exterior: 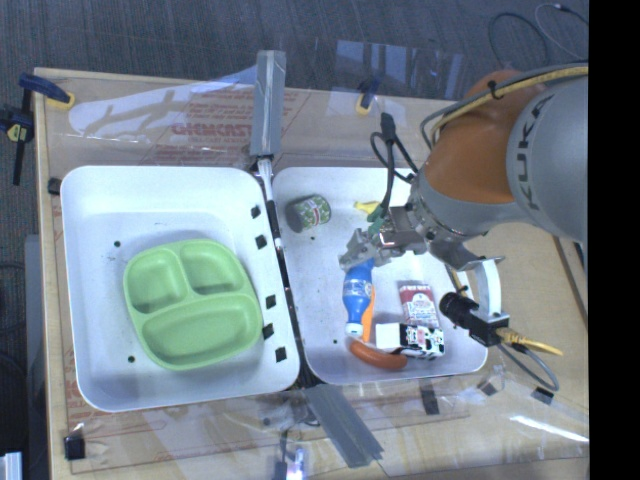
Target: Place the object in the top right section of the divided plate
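Over the right bin [320,368], the gripper [362,253] hangs just above the blue bottle's [358,303] top; whether it is spread or closed cannot be told.

The bottle lies mid-bin, apart from the walls, with a sausage [377,354] and a red packet [417,303] close by and a small can [309,212] farther up. The green divided plate [192,304] sits in the left bin [90,208], bare floor around it.

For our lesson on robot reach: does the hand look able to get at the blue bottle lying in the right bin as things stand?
Probably yes. The hand hangs just above the blue bottle in the right bin; nothing lies over the bottle, though an orange sausage-like piece and a small packet crowd its lower end.
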Available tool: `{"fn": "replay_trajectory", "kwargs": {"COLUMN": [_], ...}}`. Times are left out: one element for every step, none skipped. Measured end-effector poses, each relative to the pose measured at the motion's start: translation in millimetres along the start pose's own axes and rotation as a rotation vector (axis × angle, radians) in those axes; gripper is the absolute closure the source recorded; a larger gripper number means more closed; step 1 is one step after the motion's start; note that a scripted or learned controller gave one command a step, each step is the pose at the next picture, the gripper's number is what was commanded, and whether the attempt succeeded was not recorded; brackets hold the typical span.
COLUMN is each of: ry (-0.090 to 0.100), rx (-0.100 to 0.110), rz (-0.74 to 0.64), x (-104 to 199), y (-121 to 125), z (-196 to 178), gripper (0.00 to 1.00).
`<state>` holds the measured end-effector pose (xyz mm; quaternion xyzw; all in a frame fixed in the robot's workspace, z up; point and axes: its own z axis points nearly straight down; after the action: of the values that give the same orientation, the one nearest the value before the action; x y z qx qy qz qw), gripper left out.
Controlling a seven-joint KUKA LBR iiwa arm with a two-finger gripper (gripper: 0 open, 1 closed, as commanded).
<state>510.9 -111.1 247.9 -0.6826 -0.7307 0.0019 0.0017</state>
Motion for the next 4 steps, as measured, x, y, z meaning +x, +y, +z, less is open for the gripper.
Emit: {"fn": "replay_trajectory", "kwargs": {"ry": [0.001,0.001,0.0,0.0], "rx": [0.002,0.004,0.003,0.003], "rz": [-0.114,-0.536,-0.535,-0.535], "x": [62,144,144,144], "y": [40,68,68,68], "z": [28,58,58,58], "gripper": [1.0,1.0,0.0,0.0]}}
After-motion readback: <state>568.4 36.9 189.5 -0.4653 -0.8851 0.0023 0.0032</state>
